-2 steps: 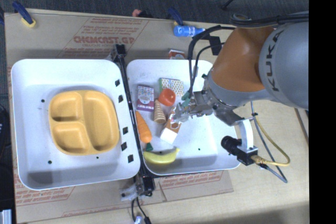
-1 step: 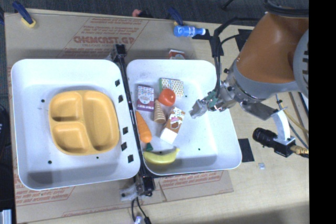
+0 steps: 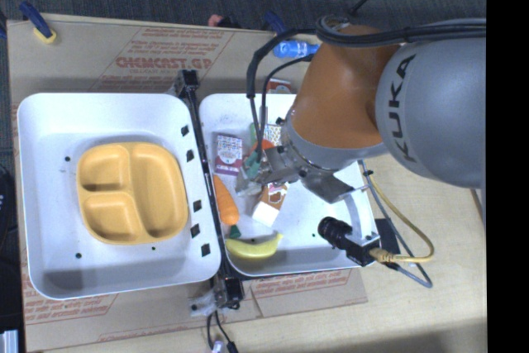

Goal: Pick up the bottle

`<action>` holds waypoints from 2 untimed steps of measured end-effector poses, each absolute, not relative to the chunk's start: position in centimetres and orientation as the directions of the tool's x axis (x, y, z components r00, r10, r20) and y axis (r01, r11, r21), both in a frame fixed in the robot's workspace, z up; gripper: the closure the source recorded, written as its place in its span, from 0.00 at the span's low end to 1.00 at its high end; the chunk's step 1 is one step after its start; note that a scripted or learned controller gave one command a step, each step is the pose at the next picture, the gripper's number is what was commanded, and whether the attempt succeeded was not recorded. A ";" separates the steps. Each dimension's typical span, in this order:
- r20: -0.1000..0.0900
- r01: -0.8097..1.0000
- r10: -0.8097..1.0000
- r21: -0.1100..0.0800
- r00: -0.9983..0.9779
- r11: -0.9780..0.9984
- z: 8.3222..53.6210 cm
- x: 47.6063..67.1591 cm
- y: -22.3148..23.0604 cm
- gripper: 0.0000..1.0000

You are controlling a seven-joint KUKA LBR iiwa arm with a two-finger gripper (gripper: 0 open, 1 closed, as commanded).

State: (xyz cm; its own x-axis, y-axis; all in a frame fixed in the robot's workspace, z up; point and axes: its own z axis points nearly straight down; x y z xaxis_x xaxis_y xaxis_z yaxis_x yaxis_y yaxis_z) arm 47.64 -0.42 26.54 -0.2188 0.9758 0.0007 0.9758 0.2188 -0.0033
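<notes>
Right bin (image 3: 216, 107): carrot (image 3: 226, 200), banana (image 3: 253, 246), arm (image 3: 388, 107) overhead

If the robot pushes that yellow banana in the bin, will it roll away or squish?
The banana is curved and lies flat near the front wall of the right bin, so it would probably slide or pivot rather than roll. It looks smooth, so fingers might slip off it. Whether it is soft or a hard toy cannot be told from here.
</notes>
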 end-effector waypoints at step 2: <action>0.002 0.796 0.796 -0.002 -0.606 0.606 27.3 47.6 -7.3 1.00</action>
State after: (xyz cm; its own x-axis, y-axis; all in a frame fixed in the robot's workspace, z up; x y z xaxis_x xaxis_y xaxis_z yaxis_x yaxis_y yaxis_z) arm 47.65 -7.34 27.26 -0.6057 0.7957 0.0018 0.7957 0.6057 -0.0023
